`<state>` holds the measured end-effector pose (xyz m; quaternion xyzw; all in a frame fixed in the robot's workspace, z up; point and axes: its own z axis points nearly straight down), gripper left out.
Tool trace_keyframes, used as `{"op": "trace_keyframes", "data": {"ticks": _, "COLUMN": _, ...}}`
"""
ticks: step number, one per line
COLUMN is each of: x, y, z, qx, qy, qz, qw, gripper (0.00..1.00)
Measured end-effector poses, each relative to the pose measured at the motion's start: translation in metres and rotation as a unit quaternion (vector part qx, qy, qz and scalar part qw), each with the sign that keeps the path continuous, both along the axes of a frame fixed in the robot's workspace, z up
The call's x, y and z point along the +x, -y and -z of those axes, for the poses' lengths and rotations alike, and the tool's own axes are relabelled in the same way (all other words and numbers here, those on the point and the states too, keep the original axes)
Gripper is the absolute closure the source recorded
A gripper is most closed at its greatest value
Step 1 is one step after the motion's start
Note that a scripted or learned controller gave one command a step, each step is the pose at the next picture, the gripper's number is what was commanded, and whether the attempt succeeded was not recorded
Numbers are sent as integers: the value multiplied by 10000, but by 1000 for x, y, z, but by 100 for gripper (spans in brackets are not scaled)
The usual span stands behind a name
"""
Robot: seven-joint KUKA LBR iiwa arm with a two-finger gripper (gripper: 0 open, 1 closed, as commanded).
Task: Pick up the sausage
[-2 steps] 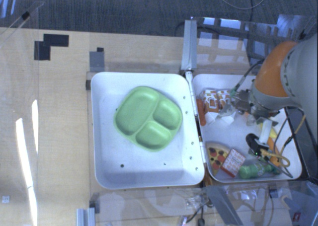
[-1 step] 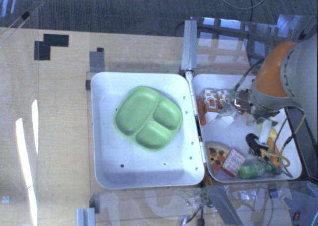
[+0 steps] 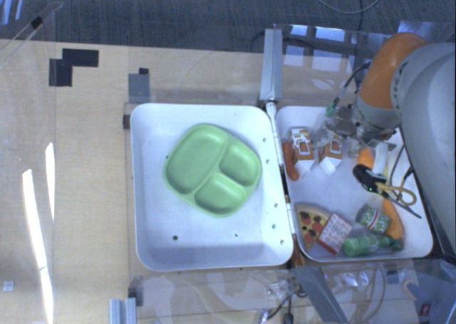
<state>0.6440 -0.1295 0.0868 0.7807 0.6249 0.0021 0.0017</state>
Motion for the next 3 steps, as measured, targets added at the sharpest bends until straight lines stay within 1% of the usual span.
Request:
{"op": "trace_keyframes", "data": {"ticks": 1, "x": 2, "y": -2, "z": -11, "qx": -8, "qy": 13, "qz": -58, "qw": 10000, "gripper": 100}}
{"op": "trace_keyframes", "data": {"ticks": 2, "x": -14, "y": 24, "z": -34, "qx": 0, "qy": -26, "qz": 901, "qw": 9959, "gripper": 100}}
{"op": "trace_keyframes", "data": {"ticks": 3, "x": 11, "y": -5, "z": -6, "qx": -12, "qy": -29, "qz": 1100, "qw": 9939, "gripper": 100}}
